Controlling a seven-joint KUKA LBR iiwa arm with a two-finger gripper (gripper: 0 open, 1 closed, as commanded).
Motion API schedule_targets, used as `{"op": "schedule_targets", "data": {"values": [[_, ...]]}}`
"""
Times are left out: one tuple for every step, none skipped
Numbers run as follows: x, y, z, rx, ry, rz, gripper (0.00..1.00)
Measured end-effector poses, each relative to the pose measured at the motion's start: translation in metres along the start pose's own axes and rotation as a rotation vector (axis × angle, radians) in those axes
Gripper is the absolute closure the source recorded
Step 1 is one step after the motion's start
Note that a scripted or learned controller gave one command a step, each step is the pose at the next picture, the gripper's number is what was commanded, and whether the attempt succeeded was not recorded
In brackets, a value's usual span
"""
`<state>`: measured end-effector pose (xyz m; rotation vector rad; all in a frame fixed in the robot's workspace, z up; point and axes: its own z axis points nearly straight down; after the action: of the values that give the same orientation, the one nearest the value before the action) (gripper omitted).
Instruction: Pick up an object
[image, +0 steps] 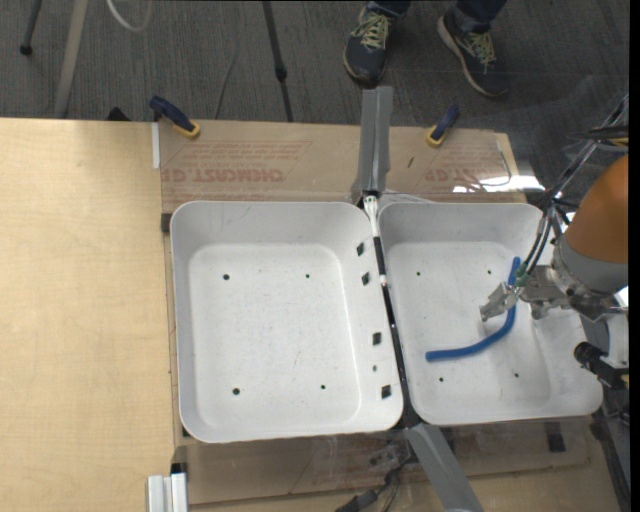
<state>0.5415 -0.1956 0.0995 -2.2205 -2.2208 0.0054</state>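
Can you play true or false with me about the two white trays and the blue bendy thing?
1. The curved blue flexible tube lies in the right shallow white plastic bin. True.
2. The left shallow white plastic bin holds a red ball. False: no ball is seen in it, just small dark holes.
3. The robot's tool is over the right bin, next to the tube's upper end. True.
4. The two bins are stacked on top of each other. False: they sit side by side.
5. Two clamps with yellow tips grip the brown cardboard sheet behind the bins. True.
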Motion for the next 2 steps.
{"op": "schedule_targets", "data": {"values": [[0.047, -0.030, -0.055, -0.001, 0.002, -0.043, 0.00], [0.066, -0.065, 0.009, 0.002, 0.003, 0.003, 0.00]]}}
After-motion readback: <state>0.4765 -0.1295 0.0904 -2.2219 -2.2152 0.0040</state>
